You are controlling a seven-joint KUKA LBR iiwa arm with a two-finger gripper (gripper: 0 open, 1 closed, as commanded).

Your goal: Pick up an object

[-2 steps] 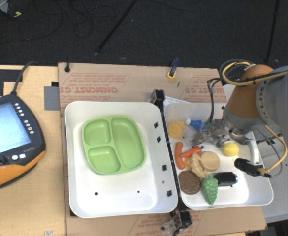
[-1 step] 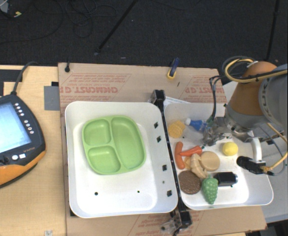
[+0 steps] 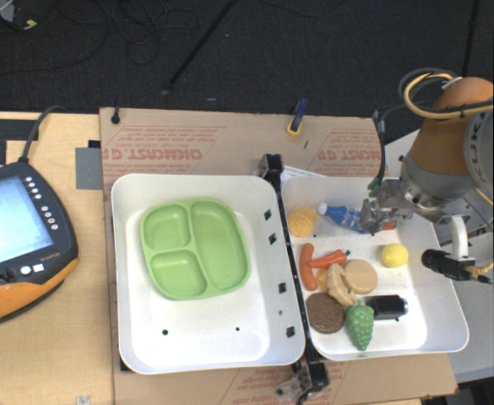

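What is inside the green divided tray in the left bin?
All three compartments of the green tray look bare, and nothing covers them. The toy food lies in the right bin, where the gripper hovers over a blue item.

Two shallow white plastic bins [image 3: 145, 327] sit on a tan cardboard sheet [image 3: 196, 146] printed with red lettering, and the left one carries a light-green three-section tray [image 3: 196, 248]. The right bin's wares are a yellow corn piece [image 3: 302, 221], a blue-and-white bottle [image 3: 339, 216], a yellow ball [image 3: 394, 255], orange carrots [image 3: 318, 261], a beige round disc [image 3: 360, 276], a brown cookie-like disc [image 3: 323, 312], a green bunch of grapes [image 3: 361, 325] and a black cylinder [image 3: 388, 307]. The grey arm wears an orange band [image 3: 445, 133], and the handheld pendant [image 3: 19, 243] at the left is dark grey with an orange underside and a pale blue screen.
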